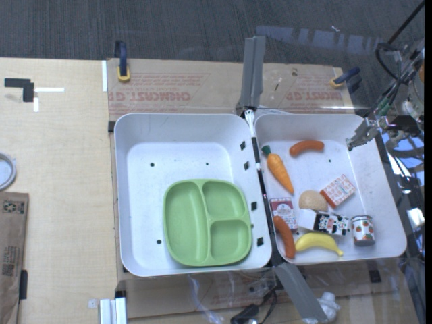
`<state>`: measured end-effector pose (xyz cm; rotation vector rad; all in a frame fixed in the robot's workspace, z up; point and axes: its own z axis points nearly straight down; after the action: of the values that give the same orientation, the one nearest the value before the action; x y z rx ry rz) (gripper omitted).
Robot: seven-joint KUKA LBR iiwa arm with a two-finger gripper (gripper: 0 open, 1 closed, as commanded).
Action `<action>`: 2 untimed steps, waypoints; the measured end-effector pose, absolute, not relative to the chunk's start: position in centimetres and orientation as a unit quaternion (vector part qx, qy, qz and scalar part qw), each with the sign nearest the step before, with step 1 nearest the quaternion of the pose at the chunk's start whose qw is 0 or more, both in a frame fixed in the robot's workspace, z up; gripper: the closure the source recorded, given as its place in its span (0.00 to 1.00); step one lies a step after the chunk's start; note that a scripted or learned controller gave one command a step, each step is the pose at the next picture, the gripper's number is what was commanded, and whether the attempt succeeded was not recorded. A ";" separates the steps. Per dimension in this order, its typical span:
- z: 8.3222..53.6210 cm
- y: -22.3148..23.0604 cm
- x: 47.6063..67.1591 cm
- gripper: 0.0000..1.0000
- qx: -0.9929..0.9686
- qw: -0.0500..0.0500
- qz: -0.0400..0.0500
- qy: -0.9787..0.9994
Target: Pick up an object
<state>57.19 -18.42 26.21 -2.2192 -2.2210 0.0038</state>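
Left bin (pixel 135 181) holds a green divided plate (pixel 206 222). Right of the plate, the right bin (pixel 378 181) holds carrot (pixel 277 169), sausage (pixel 306 147), small cartons, banana (pixel 318 243), can (pixel 363 229). Farther right, hand (pixel 361 135) sits over the bin's upper-right rim; seemingly nothing held, finger state unclear.

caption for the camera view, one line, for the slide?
Gripper poised at the right bin's far edge above toy food; green divided plate in the left bin.
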 end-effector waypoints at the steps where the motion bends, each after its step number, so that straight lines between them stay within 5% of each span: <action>1: 11.1 -19.0 56.6 0.00 -0.710 0.001 0.001 -0.704; 2: 9.1 -19.2 53.0 0.00 -0.731 0.001 0.001 -0.682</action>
<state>53.01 -19.23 9.13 -2.2957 -2.1422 0.0018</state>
